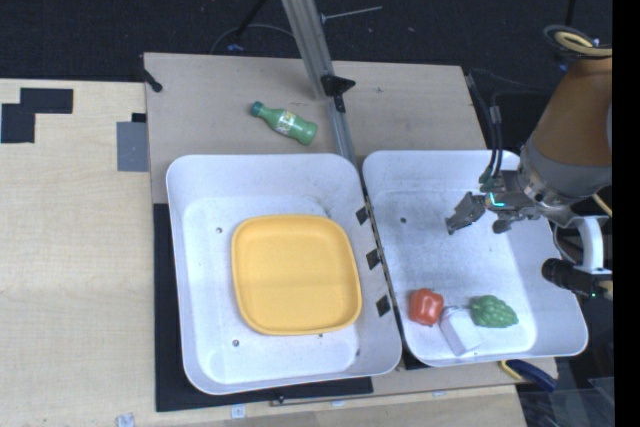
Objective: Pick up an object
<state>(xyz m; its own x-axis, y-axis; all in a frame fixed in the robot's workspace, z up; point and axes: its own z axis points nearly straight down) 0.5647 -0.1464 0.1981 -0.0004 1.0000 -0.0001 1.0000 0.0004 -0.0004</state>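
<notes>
My gripper [483, 217] hangs over the right bin [440, 185], near its right side, with its two fingers spread open and nothing between them. Below it, at the bin's front, lie a red pepper [426, 306], a small white block [459, 332] and a green bumpy toy [493, 312]. The three sit close together, well apart from the gripper.
The left bin [200, 185] holds a square yellow plate [296, 273]. A green bottle [285, 123] lies on the bench behind the left bin. A metal rail [308, 15] slants up from between the bins. The arm's body [575, 135] stands at the right.
</notes>
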